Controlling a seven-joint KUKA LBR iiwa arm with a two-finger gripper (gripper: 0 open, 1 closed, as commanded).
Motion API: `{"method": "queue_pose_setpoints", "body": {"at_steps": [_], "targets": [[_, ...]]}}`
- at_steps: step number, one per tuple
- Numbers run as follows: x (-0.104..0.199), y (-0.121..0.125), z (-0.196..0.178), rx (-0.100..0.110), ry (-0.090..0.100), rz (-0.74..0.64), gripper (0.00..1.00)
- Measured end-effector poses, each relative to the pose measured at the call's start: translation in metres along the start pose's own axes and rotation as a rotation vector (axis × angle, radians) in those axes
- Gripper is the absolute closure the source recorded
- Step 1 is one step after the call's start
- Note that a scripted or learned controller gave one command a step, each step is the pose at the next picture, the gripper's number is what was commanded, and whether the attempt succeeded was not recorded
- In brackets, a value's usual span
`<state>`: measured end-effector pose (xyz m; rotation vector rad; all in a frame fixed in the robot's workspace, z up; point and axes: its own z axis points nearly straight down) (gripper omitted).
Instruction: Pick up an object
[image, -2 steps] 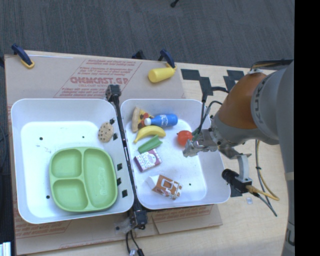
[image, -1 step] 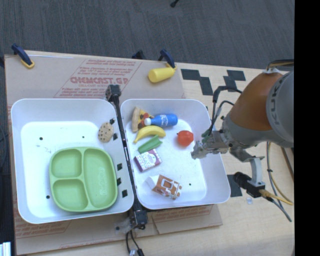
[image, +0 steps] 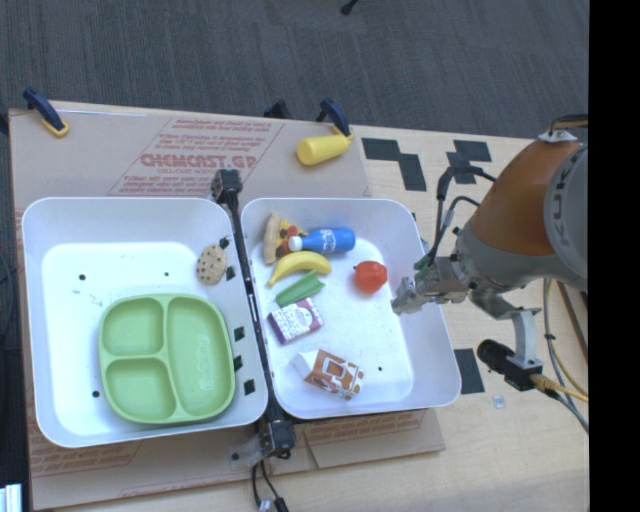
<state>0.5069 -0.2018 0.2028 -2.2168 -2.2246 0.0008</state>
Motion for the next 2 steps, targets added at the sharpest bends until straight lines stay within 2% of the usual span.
{"method": "queue_pose_setpoints", "body": {"at_steps": [1, 2], "targets": [[-0.007, 0.010, -0.026, -0.001, 0.000, -0.001, 1.00], [-0.009, -0.031, -0.033, 0.001, 0.000, -0.001, 1.00]]}}
